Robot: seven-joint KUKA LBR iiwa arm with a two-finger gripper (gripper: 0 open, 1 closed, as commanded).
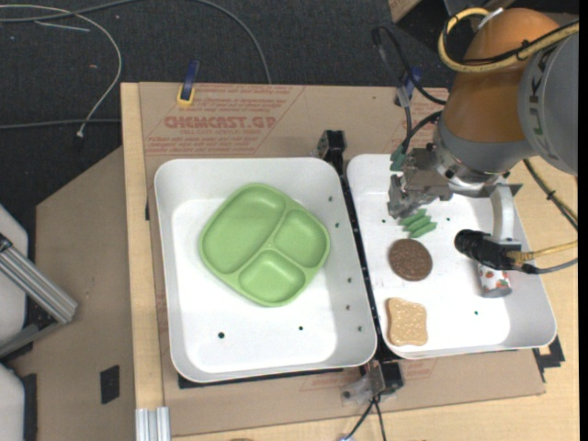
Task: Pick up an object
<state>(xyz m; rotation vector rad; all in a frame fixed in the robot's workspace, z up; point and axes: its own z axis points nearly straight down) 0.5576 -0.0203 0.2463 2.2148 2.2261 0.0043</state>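
Pincer [411, 208] low in right bin [514, 333], right over green piece [418, 223], likely lined up for a grab; grip state can't tell. Brown disc [410, 259] and toast [406, 322] lie nearer front.

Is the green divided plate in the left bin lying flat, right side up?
Yes. The green divided plate lies flat on the floor of the left bin, its three compartments facing up with nothing in them.

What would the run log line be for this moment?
gripper low in right bin | above green item | grasp unconfirmed | brown disc untouched
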